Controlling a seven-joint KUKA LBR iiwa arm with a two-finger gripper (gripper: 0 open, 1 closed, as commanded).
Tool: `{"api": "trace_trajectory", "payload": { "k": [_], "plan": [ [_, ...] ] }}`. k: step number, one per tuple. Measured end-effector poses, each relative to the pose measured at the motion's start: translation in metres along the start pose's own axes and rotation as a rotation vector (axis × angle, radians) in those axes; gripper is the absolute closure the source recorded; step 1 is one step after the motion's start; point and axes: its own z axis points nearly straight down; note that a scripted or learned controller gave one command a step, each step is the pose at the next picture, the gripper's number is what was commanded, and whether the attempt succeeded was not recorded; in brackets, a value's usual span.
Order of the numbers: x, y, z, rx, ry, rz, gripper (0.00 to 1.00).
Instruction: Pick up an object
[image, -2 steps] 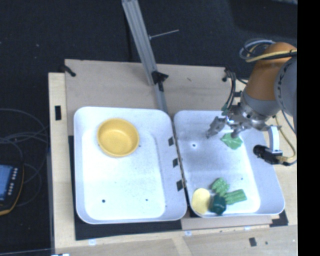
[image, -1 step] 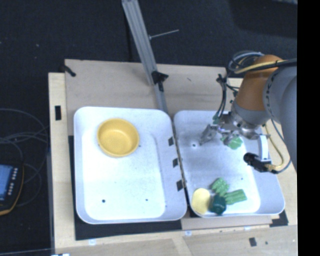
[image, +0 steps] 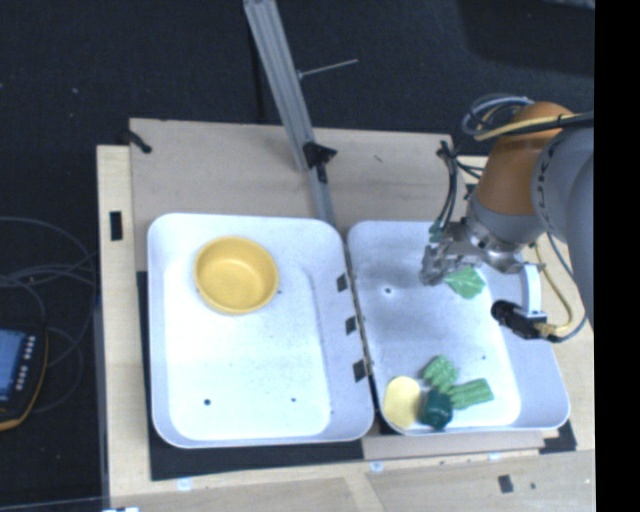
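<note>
We find the gripper (image: 440, 268) low over the upper part of the right bin (image: 400, 300), hung from a grey arm (image: 565, 190) with an orange band (image: 515, 170) above the wrist. Its metal fingers look dark and blocky from above; we cannot tell whether they stand apart or together.

Just beside the gripper, on the arm's side and a little toward the near edge, lies a pale green object (image: 466, 283). It is small, soft-edged and roughly wedge-shaped, with a matt surface. Its long axis appears to run on a slant from the gripper toward the bin's near right corner. It touches or nearly touches the fingers in this view, but we do not see it between them.

Well below the gripper, by the near rim of the same bin, sits a cluster: a pale yellow rounded piece (image: 402, 398), a dark teal block (image: 436, 408) touching it, and two ribbed green pieces (image: 455, 383), one pointing up toward the gripper, the other lying across toward the right.

Both bins are shallow, white, smooth plastic with rounded corners and faint speckling. In the left bin (image: 240, 390), well away from the gripper, a yellow bowl (image: 236, 273) stands upright, round and glossy. A black cable connector (image: 510, 314) hangs beside the wrist.
</note>
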Motion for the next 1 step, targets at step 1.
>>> {"api": "trace_trajectory", "payload": {
  "k": [1],
  "plan": [
    [0.0098,0.001,-0.0509,-0.002,0.0,-0.002,1.0]
  ]
}}
